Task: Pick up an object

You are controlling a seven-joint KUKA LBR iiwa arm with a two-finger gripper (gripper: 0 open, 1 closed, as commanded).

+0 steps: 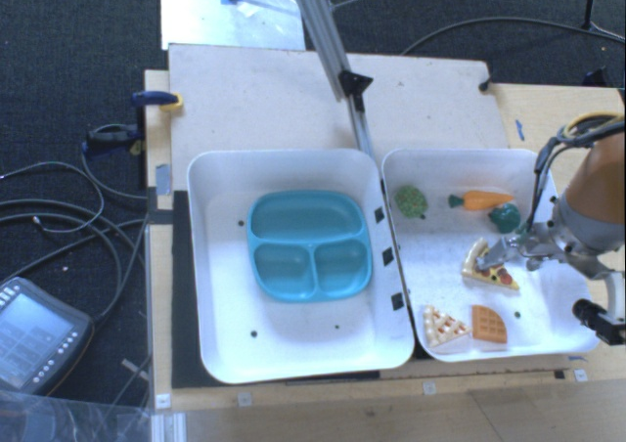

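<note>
The right bin (pixel 548 332) holds several toy foods. A green leafy ball (pixel 411 200) lies at its far left and an orange carrot (pixel 481 200) beside it. A dark green piece (pixel 505 218) sits just right of the carrot. A pizza slice (pixel 487 272) lies mid-bin. At the front are a pale wedge (pixel 443 326) and a brown waffle (pixel 489 325). My gripper (pixel 505 252) reaches in from the right, low over the pizza slice's upper edge and just below the dark green piece. Nothing visibly hangs from it.
The left bin (pixel 220 264) bears a blue divided plate (pixel 309 244). A slanted metal pole (pixel 323 24) crosses the bench at the back, ending near the wall between the bins. The arm's orange wrist band (pixel 599 186) sits over the right bin's right edge.
</note>
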